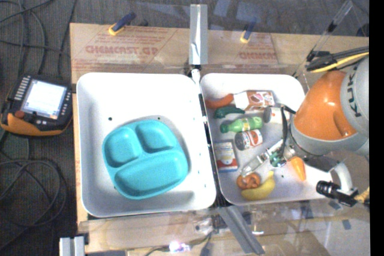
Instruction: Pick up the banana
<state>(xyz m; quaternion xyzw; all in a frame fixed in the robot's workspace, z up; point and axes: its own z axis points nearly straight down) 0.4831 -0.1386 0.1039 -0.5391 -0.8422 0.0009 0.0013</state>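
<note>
Banana's home, the right bin, fills the lower right of the frame beside the left bin with its teal tray. The arm reaches in from the right. The tool hangs just above the banana at the bin's bottom edge — whether it is wide or narrow, I cannot tell.

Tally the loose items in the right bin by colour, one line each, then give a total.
Right bin, as far as the view resolves:
Yellow: 1, the banana
Green: 2, a bottle and a darker piece
Orange: 2, pieces at and
Red and white: 3, a can, a carton, a packet
Total: 8
</note>
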